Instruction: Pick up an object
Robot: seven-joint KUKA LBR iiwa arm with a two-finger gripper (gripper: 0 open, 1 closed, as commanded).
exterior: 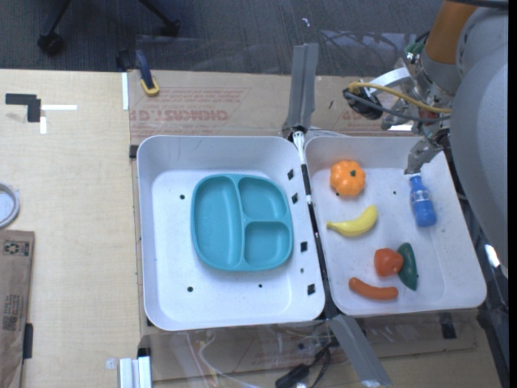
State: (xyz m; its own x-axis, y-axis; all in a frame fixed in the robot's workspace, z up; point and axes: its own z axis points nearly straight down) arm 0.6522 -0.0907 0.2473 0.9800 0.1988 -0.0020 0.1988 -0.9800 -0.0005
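Hovering over the right bin's far corner

Nearest the camera in the right bin (452,301) lies an orange carrot (373,289), and just behind it a red pepper (388,261) touching a dark green vegetable (408,267). Further in, a yellow banana (354,224) rests near the bin's middle, with an orange pumpkin (347,178) beyond it toward the far wall. A blue bottle (422,200) lies on its side along the right part of the bin, its pale cap pointing away. Just above that cap sits the claw (422,157), a grey finger slanting down; how far it is parted I cannot tell, and nothing shows between its fingers. The grey arm (485,136) with cables crowds that corner. The left bin (157,241) holds a teal divided plate (241,221). On the bench (65,176) at the far left are a tape roll (6,206) and a brown paper bag (14,285).
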